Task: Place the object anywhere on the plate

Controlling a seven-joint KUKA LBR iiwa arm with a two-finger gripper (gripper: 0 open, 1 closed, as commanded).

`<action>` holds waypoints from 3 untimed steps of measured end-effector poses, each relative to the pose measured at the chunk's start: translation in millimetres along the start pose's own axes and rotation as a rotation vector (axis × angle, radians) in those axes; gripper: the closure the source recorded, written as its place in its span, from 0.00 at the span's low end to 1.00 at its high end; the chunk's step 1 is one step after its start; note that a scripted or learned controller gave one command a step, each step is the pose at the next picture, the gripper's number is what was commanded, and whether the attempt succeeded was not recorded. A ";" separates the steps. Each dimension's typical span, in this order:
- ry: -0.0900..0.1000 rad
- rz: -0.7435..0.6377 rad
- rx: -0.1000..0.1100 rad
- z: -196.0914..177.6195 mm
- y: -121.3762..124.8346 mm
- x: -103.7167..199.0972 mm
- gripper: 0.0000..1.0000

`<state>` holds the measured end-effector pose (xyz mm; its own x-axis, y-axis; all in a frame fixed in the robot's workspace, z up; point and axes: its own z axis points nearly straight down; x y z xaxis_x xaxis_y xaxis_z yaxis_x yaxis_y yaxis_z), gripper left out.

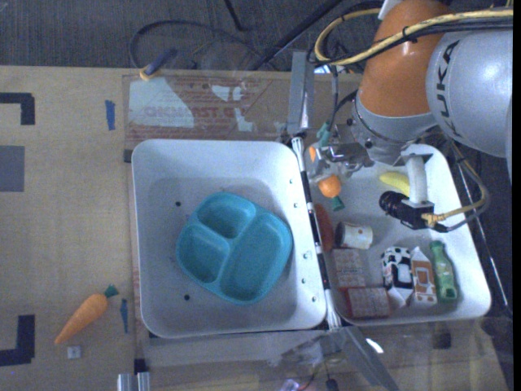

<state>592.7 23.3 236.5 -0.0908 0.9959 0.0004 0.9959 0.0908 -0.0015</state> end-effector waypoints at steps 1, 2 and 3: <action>0.000 -0.146 0.000 48.2 -34.9 73.8 1.00; 0.000 -0.145 0.000 48.0 -34.6 72.9 0.00; 0.000 -0.047 0.001 -1.7 -95.1 75.9 0.00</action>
<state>491.1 90.2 238.4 -0.1371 0.9906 0.0008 0.9906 0.1371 -0.0029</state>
